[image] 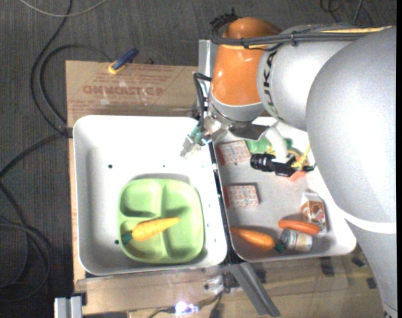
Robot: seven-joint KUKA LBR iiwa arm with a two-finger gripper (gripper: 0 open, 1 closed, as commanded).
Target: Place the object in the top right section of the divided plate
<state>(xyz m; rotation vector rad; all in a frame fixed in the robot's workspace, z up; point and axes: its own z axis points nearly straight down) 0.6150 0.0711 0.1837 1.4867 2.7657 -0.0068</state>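
A green divided plate (142, 201) lies in the left bin (98, 151), toward its front. A toy carrot (154, 228) lies on the plate, slanting from the front-left section across the middle divider, its green top at the left. My gripper (191, 144) hangs above the left bin's back right corner, beside the wall between the bins. It is behind the plate and apart from the carrot. Nothing shows in its grip.
The right bin (280, 191) holds two patterned flat packets (242, 195), an orange toy vegetable (252, 237), a red sausage (299, 226), a small can (295, 241), a snack wrapper (314, 211) and a white bottle (275, 138). A cardboard sheet (124, 91) lies behind the left bin.
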